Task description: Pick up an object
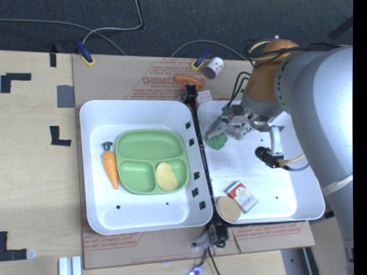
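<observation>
The arm reaches into the right bin, its gripper low over a green piece near that bin's left wall. Whether the jaws are wide, narrow or closed on the piece cannot be told from this angle; they seem to touch or hover just above it.

To do this step well, I judge the jaws should straddle the green piece squarely, close fully before any lift, and rise straight up, clear of the divider between the bins.

Counted: two bins. The right bin holds one green piece, one small red-and-white box and one tan disc. The left bin holds one green tray, one yellow piece on it, and one carrot beside it.
</observation>
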Controlling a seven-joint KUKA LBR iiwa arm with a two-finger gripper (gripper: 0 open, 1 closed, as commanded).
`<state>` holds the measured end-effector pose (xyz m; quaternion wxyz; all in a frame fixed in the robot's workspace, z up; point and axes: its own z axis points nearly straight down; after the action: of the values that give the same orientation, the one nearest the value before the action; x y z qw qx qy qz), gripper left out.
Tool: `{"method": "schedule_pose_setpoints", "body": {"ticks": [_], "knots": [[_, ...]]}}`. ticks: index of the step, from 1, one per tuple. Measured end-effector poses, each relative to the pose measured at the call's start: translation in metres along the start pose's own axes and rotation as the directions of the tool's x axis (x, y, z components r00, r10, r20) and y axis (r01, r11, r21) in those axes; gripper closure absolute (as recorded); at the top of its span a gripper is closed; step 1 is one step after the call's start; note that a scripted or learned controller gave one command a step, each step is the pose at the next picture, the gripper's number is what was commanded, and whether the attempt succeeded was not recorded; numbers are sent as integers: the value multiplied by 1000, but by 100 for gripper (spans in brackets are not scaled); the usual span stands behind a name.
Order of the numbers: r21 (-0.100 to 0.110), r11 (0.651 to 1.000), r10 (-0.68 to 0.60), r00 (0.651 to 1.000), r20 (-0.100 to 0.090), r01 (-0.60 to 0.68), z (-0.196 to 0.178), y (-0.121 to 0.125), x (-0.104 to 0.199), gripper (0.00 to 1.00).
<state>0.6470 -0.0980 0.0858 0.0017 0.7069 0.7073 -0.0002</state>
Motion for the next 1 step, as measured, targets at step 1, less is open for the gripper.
{"method": "schedule_pose_setpoints", "body": {"ticks": [1], "knots": [[1, 1000, 0, 1000, -2, 0, 1, 14, 3, 0]]}}
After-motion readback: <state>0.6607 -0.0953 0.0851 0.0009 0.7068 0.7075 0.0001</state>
